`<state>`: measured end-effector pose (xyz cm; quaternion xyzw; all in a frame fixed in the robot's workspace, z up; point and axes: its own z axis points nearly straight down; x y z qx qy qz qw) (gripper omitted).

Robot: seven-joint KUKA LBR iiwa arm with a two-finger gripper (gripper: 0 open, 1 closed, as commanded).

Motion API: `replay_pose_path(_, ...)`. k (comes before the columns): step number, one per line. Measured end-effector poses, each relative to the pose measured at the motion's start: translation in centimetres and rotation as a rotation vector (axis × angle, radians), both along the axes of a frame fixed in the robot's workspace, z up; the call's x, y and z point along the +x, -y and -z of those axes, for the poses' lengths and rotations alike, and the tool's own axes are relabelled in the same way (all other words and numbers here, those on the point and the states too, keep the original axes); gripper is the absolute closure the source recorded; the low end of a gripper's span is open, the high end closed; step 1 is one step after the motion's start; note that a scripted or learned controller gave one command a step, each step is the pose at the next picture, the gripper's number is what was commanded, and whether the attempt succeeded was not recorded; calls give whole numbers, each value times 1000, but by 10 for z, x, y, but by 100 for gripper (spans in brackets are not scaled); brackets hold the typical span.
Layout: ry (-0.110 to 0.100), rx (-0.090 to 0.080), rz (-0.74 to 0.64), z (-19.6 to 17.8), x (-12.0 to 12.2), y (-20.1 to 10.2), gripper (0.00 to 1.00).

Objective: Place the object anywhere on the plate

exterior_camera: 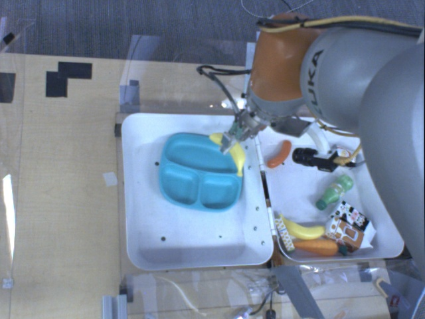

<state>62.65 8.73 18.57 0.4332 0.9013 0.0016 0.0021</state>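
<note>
**Banana at the plate's rim**

Where the gripper (234, 140) meets the plate's (199, 172) right upper edge, its fingers close on a yellow banana (237, 158), partly hidden beneath them; the arm (345, 58) covers the right bin's (392, 244) upper corner; both white bins sit on a pale wood bench (60, 178); grey carpet beyond.

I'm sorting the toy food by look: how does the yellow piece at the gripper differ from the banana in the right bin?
The yellow piece sits in the left bin at the blue plate's right rim, partly hidden under the gripper; the banana lies in plain sight in the right bin, beside the carrot. The piece runs steeply up the view; the banana lies nearly level. Both are yellow.
</note>
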Motion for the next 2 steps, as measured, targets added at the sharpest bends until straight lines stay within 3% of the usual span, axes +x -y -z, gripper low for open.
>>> replay_pose_path(1, 1, 0, 0, 0, 0, 0, 0)
replay_pose_path(2, 4, 0, -75, -48, 19, -11, 0)
